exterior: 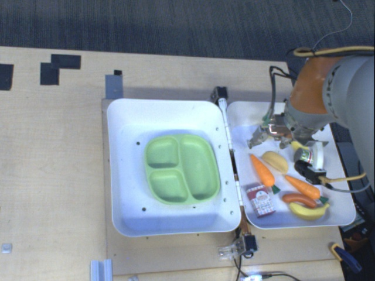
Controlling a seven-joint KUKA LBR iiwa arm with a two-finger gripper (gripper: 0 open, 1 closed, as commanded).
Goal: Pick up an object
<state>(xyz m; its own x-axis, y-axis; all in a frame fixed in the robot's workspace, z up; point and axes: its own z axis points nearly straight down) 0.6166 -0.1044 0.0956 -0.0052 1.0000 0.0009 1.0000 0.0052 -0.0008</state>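
Nothing is lifted yet. The tool (265, 134) hangs with fingers spread and empty over the right bin (345, 215); a toy carrot (262, 170) lies just below it, grasp remaining.

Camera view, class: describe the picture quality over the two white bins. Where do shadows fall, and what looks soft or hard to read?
Camera view: light is even and diffuse; the left bin shows soft bluish shading around the green divided plate. The arm casts shade over the right bin. The gripper looks slightly blurred, its fingers hard to read. The carrot and banana are reasonably sharp.
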